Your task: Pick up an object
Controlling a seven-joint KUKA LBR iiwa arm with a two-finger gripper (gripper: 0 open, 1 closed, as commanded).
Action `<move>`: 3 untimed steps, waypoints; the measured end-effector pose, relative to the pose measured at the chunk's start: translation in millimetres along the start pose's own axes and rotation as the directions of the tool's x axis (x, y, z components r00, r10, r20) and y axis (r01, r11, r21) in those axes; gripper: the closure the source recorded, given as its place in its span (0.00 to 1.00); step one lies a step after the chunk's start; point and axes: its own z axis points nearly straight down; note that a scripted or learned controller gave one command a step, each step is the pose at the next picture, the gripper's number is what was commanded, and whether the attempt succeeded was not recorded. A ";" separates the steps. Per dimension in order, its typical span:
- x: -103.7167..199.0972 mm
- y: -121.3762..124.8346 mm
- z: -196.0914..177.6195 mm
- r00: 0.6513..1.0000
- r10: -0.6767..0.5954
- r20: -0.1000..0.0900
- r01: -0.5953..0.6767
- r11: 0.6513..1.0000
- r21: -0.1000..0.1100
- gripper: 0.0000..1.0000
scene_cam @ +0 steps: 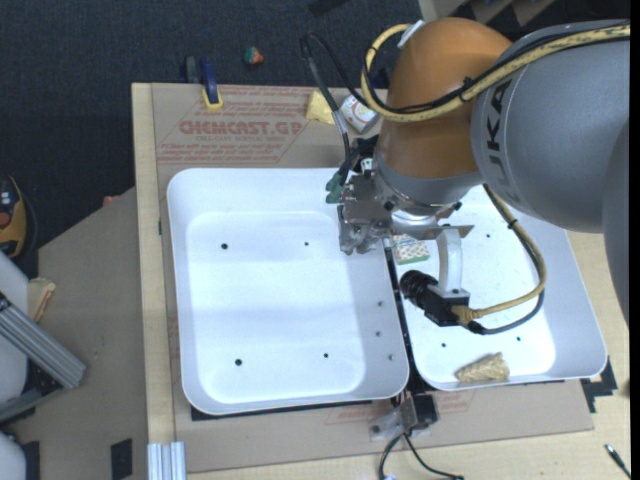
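My gripper (357,230) hangs over the ridge between the two bins, at the right edge of the left bin (250,388). Just right of it a small patterned object (410,251) lies in the right bin (560,363), partly hidden by the wrist. A tan, wedge-shaped object (483,369) rests near the right bin's front edge, well apart from the gripper. The arm's orange band (440,78) and grey body cover the back of the right bin.
A black connector (428,298) on a yellow cable hangs from the wrist over the right bin. Both bins sit on a cardboard sheet (240,123). A blue clamp (210,83) grips the sheet's far edge.
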 end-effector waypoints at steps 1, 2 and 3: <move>29.7 31.1 -140.8 1.000 -0.001 -0.005 0.000 0.999 -0.036 1.00; 98.2 -14.8 -72.1 1.000 -0.005 0.000 0.005 1.000 -0.009 1.00; 121.6 -48.0 -89.9 1.000 -0.001 -0.002 0.001 1.000 -0.015 1.00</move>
